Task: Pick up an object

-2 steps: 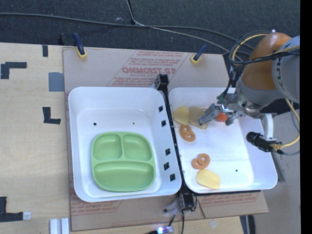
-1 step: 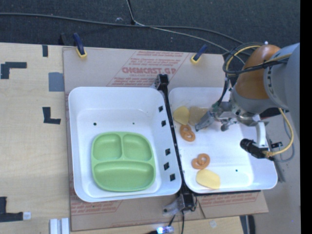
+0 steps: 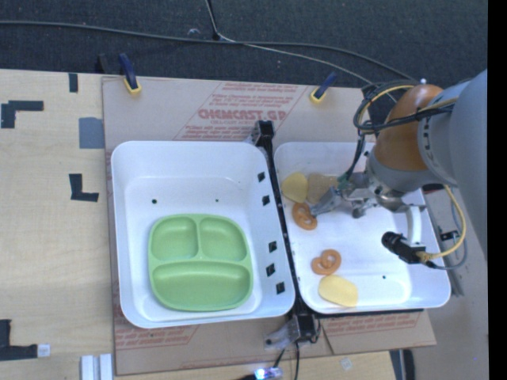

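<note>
Dark carpet (image 3: 317, 14) beyond bench; pale wooden benchtop (image 3: 47, 236) (black tape marks); cardboard sheet (image 3: 230, 109) clamped.

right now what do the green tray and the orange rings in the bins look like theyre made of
The green tray looks like moulded plastic: one even pale green, rounded corners, three smooth pressed compartments, a faint sheen. The orange ring near the right bin's front and the orange ring by the divider look like plastic or rubber toy food, judging by their flat uniform colour; the view is too coarse to tell which.
</note>
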`<state>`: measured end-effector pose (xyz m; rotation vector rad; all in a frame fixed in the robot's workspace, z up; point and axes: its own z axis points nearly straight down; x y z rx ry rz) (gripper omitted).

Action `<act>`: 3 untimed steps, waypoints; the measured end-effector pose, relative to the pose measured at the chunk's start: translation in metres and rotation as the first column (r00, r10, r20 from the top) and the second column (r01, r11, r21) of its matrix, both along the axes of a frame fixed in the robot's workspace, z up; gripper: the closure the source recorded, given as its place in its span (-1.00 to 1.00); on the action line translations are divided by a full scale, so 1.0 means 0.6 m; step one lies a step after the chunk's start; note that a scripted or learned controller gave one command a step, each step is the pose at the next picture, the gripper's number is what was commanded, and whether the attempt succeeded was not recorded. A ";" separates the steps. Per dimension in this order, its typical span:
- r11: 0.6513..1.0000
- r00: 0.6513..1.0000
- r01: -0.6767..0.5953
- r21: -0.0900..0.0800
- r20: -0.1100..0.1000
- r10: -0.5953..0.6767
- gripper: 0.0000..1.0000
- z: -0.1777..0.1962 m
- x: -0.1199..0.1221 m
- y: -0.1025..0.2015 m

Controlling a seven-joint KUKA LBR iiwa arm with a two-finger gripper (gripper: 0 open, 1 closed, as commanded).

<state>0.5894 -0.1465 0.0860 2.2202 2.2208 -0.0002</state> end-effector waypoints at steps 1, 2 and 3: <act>1.000 1.000 -0.002 -0.002 0.005 0.002 1.00 0.019 0.002 0.001; 1.000 1.000 -0.002 0.000 0.004 0.002 1.00 0.122 0.008 0.010; 1.000 1.000 -0.002 0.000 0.003 0.002 1.00 0.209 0.024 0.021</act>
